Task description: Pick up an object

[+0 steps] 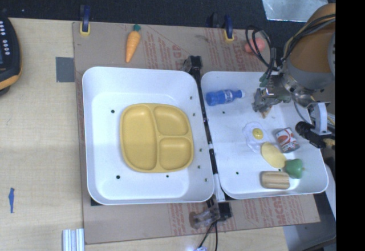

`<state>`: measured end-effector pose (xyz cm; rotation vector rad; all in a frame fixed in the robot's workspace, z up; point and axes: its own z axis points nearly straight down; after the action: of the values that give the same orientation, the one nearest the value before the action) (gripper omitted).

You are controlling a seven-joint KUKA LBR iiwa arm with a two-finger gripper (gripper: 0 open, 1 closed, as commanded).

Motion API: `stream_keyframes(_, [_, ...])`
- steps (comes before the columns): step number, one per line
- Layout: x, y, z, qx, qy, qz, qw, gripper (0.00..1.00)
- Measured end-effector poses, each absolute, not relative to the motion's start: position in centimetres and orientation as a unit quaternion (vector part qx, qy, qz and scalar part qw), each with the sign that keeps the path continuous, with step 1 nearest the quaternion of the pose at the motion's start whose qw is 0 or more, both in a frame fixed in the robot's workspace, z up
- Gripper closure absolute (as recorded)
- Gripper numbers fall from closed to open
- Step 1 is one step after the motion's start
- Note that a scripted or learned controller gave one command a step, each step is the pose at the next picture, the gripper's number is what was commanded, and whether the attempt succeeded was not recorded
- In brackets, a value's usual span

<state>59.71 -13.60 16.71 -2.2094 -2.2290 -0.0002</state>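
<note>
Camera view: the pincer (264, 101), its state not discernible, hangs in the right-hand shallow white bin (228, 184), positioned to reach the small blue plastic bottle (223, 97).

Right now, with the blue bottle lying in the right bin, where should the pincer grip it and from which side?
Grip the blue bottle across its body, about midway, coming straight down from above. It lies flat on its side, long axis running roughly left-right in the right bin, with bare floor around it, so fingers closing across the narrow width should fit. The pincer is just to its right.
</note>
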Motion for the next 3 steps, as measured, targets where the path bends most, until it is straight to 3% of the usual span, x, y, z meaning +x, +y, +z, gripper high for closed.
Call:
stream_keyframes(1, [59.8,-13.9,16.3,-0.706,-0.708,0.0012,0.001,0.0])
stream_keyframes(2, [57.2,-20.1,12.8,-0.708,-0.707,0.0036,0.002,0.0])
stream_keyframes(3, [52.7,-20.8,9.1,-0.707,-0.707,0.0008,0.001,0.0])
